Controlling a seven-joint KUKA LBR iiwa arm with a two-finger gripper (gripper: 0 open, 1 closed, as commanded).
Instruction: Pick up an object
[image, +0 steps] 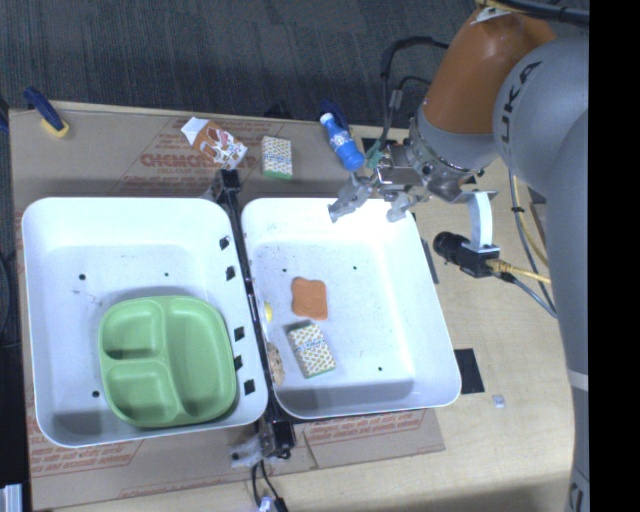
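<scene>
Two shallow white bins sit side by side on a cardboard sheet. The left bin holds one green divided tray with three compartments, lying in its lower half. The right bin holds two loose items near its centre-left: one orange piece and, just below it, one patterned packet lying tilted. The two are close together but whether they touch cannot be told. A small yellowish scrap lies at the right bin's left wall.

The gripper hangs over the upper rim of the right bin, upper centre-right of the frame, well apart from both items. Its two fingers are spread, with nothing between them. The grey arm with its orange band fills the upper right corner.

Outside the bins, along the top of the cardboard: one crumpled red-and-white wrapper, one small patterned packet, and one blue clamp just beside the gripper. A second blue clamp sits at the upper left corner. Black clips join the bins along their shared edge. Nothing lies between the gripper and the items in the right bin.
</scene>
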